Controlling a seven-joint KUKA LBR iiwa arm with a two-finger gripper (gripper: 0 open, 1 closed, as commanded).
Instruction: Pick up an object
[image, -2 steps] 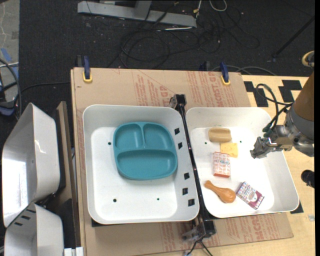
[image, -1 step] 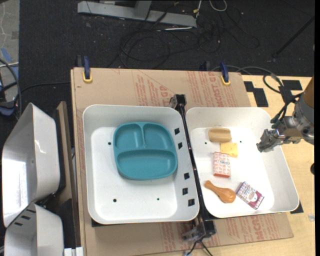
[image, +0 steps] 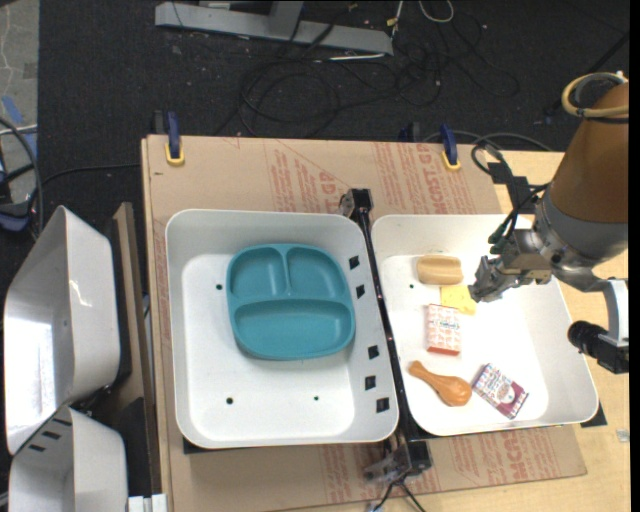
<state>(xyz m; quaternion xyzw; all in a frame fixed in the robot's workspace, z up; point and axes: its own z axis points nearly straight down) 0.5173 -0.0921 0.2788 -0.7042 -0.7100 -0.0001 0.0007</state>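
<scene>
Half the yellow piece (image: 457, 299) under gripper (image: 484, 283).

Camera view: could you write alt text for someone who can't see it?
A robot arm's gripper hovers in the right bin near a bread roll, yellow piece, small carton, orange spoon and snack packet. The left bin holds a teal divided plate.

The two bins — left (image: 195, 330), right (image: 560, 330) — look like smooth white plastic with a soft sheen. The teal divided plate (image: 291, 302) is matt plastic. The worktop (image: 300, 170) is a sheet of dull brown cardboard with faded red print. The small pink packet (image: 443, 329) looks like printed paper — the spoon (image: 441, 383) glossy orange plastic
</scene>
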